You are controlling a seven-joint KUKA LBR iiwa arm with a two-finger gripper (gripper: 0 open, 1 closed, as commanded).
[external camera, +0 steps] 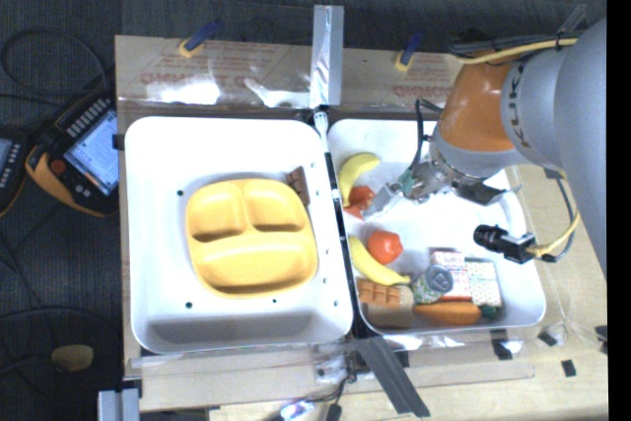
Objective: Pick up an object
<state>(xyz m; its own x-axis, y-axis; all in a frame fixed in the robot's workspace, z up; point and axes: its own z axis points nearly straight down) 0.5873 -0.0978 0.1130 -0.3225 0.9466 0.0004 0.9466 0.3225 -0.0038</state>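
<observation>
The right bin (527,296) is crowded: 2 bananas, one (357,166) near its top left corner and another (372,263) along the divider, with a red tomato (385,245) touching the second. A carrot (449,313), a small box (468,277) and a bread-like piece (383,295) line the near wall. The gripper (386,199) hangs low beside a red item (359,197), whether wide or narrow I cannot tell, while a yellow divided tray (251,237) fills the left bin (158,311).

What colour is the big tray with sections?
Yellow tray, seen in the camera view.
</observation>
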